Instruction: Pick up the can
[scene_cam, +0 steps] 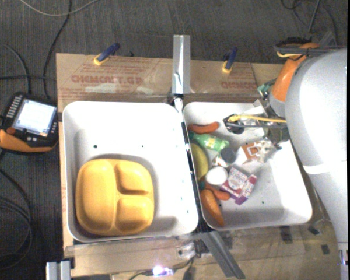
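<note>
The claw (pixel 274 134) hangs just right of the can (pixel 228 155); I cannot tell its grip.

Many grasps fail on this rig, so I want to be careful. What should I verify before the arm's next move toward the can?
1. Can found: cannot tell for sure. The small grey cylinder in the right bin is the likely one.
2. Top of it uncovered: ok, nothing lies on it.
3. Room around it: not ok. The green bottle and white ball crowd it.
4. Gripper above it: not ok, it sits off toward the arm's side of the bin.
5. Gripper free of any load: cannot tell.
</note>
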Robot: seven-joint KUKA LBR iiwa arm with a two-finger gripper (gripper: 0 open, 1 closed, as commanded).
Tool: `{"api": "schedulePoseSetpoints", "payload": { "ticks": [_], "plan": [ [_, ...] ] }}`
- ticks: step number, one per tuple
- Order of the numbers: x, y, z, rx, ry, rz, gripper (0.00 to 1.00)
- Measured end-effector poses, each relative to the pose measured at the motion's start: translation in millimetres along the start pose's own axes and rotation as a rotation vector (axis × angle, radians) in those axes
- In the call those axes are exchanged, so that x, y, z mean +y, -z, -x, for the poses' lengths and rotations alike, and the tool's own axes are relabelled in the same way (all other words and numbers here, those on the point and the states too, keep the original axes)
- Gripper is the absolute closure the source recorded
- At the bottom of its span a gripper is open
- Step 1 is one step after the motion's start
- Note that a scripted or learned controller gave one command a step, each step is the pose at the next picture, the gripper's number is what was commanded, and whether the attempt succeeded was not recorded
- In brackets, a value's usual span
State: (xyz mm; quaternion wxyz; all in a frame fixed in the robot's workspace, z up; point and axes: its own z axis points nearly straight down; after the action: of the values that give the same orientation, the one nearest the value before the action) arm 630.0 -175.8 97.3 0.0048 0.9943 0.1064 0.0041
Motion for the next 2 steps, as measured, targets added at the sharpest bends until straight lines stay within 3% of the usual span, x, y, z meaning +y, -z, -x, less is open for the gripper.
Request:
{"api": "schedulePoseSetpoints", "payload": {
  "ticks": [1,2],
  "plan": [
    [47,110,-24,-0.014,-0.008,-0.009,0.00],
    [50,71,-4,-0.016,-0.009,-0.010,0.00]
  ]
}}
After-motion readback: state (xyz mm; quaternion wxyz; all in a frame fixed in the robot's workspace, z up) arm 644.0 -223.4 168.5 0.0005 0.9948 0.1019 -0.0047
